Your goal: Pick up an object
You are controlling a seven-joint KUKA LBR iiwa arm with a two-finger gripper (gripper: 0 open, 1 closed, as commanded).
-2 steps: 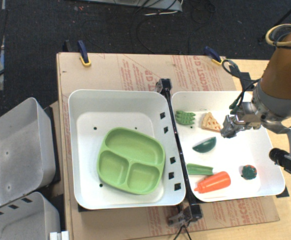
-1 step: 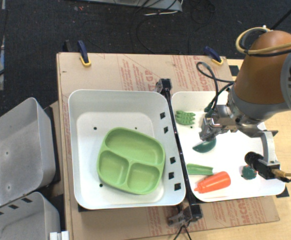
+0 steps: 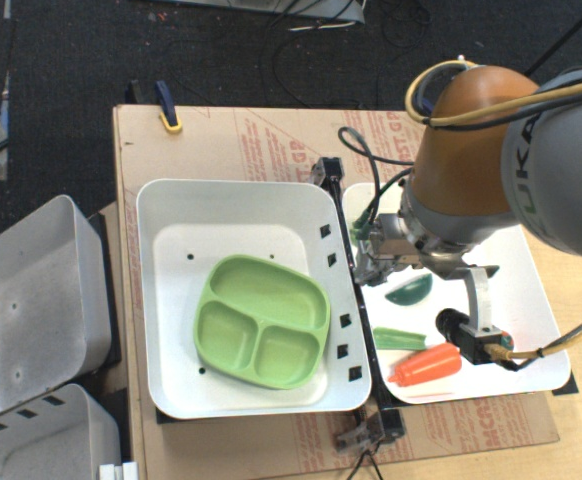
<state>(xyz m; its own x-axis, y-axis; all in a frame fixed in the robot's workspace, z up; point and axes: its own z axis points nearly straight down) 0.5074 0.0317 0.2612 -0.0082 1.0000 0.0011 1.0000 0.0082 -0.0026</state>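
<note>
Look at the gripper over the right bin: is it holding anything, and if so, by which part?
It cannot be told. The gripper hangs above the right bin, near a dark green piece, but the arm's wrist hides its fingertips.

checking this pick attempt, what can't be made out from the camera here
- Claw: open or shut, or holding anything, cannot be told; the arm's wrist covers it in the camera view.
- Dark green piece: partly under the arm, shape unclear.
- Right bin: its far half is hidden by the arm.
</note>
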